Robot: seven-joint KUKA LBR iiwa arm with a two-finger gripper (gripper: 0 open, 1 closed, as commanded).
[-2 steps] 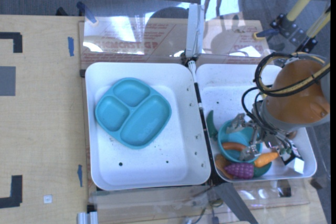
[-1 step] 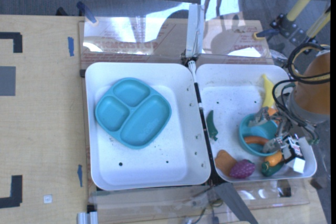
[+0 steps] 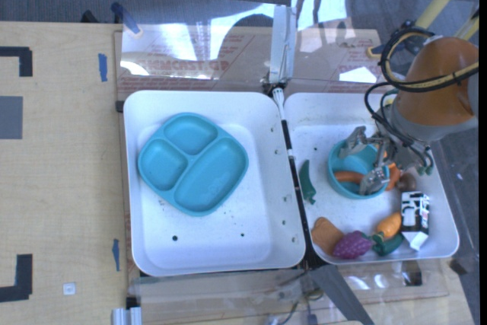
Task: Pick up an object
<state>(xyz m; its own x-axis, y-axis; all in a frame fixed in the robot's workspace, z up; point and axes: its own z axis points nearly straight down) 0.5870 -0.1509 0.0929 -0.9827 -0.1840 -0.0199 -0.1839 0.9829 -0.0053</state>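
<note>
1. The gripper [image 3: 368,157] hung over the blue bowl [image 3: 351,173] in the right bin [image 3: 319,125], its two fingers spread apart with nothing between them.
2. An orange carrot-like piece [image 3: 351,176] lay inside the bowl, just beside the fingertips; that looked the likeliest target.
3. A good grasp would have meant straddling the piece and avoiding the bowl's rim.
4. Room was tight: the bin's right wall sat near, and a black-and-white block [image 3: 415,211] lay just below.
5. A purple grape bunch [image 3: 351,245], an orange fruit [image 3: 326,234] and a small carrot [image 3: 389,224] crowded the front edge.
6. The left bin [image 3: 144,240] held a blue divided plate [image 3: 193,162], well apart.
</note>
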